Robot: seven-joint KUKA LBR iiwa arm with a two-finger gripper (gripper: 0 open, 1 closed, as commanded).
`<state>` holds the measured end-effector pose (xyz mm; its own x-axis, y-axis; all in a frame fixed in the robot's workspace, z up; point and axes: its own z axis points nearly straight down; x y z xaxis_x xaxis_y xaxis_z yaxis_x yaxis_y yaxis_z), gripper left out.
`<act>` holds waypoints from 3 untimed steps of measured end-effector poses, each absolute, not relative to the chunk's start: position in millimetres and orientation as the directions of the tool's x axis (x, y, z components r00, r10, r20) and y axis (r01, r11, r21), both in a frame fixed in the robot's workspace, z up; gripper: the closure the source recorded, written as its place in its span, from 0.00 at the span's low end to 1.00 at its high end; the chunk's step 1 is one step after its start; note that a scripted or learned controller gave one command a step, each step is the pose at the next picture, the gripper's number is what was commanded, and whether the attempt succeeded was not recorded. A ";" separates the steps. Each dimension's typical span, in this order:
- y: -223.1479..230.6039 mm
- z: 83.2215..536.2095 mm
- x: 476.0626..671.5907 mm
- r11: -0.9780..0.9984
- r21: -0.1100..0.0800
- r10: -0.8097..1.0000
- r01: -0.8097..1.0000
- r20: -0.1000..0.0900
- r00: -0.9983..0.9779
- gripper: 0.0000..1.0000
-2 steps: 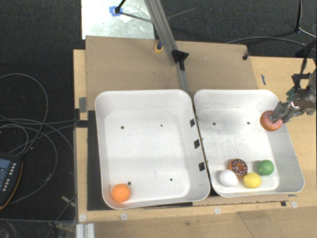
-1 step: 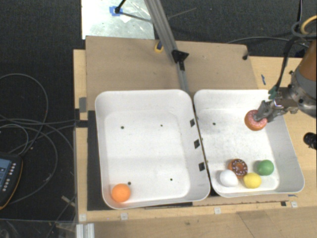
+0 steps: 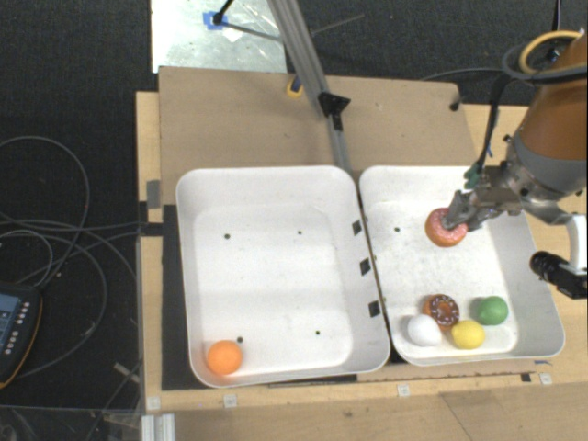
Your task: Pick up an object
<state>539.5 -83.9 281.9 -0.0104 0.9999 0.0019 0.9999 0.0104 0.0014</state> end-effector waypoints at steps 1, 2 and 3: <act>-29.0 279.0 545.8 0.011 0.002 1.000 1.000 0.002 -0.011 1.00; 26.3 276.0 539.2 0.012 0.001 1.000 1.000 0.002 -0.012 1.00; 79.3 249.1 535.2 0.010 -0.003 1.000 1.000 0.002 -0.010 1.00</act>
